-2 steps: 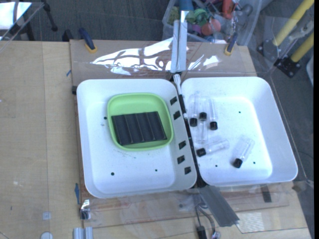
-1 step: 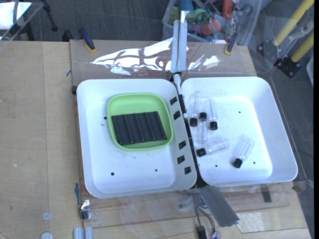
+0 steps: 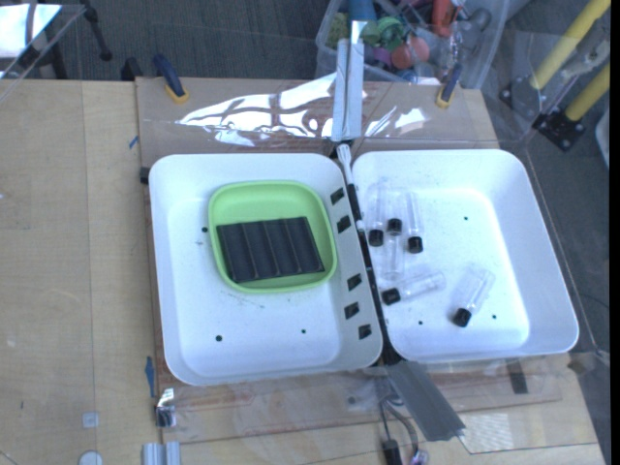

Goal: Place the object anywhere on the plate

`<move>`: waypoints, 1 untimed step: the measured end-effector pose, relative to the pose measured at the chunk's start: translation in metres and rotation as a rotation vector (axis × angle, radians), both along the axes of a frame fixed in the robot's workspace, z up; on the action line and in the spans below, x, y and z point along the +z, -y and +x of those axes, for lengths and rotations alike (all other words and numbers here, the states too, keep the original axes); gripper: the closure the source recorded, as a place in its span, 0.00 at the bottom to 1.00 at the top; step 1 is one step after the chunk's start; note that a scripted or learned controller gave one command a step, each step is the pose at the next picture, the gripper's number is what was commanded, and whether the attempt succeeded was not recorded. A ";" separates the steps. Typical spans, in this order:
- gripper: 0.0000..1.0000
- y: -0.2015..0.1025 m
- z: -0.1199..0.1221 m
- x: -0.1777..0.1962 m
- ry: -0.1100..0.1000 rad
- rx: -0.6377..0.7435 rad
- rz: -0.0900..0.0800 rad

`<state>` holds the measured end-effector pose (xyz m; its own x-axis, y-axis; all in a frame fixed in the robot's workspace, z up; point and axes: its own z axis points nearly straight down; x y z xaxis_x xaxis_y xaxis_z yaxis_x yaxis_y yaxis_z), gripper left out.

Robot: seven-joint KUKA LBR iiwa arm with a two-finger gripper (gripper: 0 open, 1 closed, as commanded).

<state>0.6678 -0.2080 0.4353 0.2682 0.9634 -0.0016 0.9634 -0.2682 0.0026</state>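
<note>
One green plate (image 3: 225,204), squarish with rounded corners, is seen in the left of the two white bins (image 3: 179,289), set a little above that bin's middle. One black ribbed object (image 3: 269,249) lies flat on the plate, wholly inside its rim and covering most of its floor; four lengthwise ridges can be counted on it.

In the right bin (image 3: 523,211) five clear vials with black caps are counted. Three (image 3: 395,211) are grouped near the divider in the upper left part, close together. A fourth (image 3: 417,285) lies on its side below them, its cap towards the divider. The fifth (image 3: 471,294) lies tilted, apart from the rest, nearer the bin's middle, with its cap at the lower end.

Five small black marks (image 3: 343,223) are spaced down the divider between the bins. Both bins rest side by side on the wooden surface (image 3: 68,260). Behind them one clear tub (image 3: 489,22) of coloured items is seen.
</note>
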 end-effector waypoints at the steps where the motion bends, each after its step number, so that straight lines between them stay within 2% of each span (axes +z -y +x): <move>1: 0.00 0.000 0.000 0.000 0.000 0.000 0.000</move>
